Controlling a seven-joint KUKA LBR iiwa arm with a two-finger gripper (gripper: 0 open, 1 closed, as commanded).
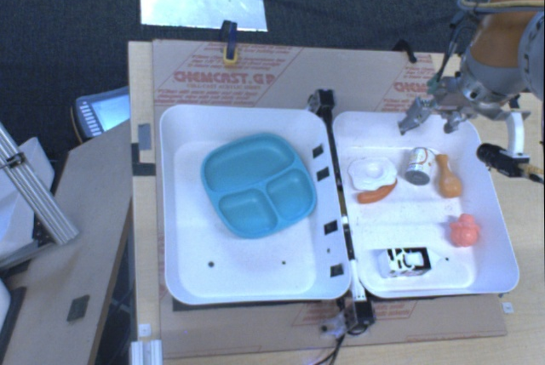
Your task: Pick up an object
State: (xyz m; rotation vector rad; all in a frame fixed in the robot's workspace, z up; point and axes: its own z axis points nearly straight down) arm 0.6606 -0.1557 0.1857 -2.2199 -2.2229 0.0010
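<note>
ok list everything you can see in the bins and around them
left bin: 1, white, left half of the bench
right bin: 1, white, right half of the bench
divided plate: 1, light blue, middle of the left bin
fried egg toy: 1, white with yellow yolk, upper left of the right bin
sausage toy: 1, orange, just below the egg
can: 1, silver, lying right of the egg
drumstick toy: 1, tan-orange, right of the can
pink toy: 1, pink, right side of the right bin
black-and-white item: 1, near edge of the right bin
gripper: 1, grey, above the right bin's far edge, fingers spread, holding nothing
</note>
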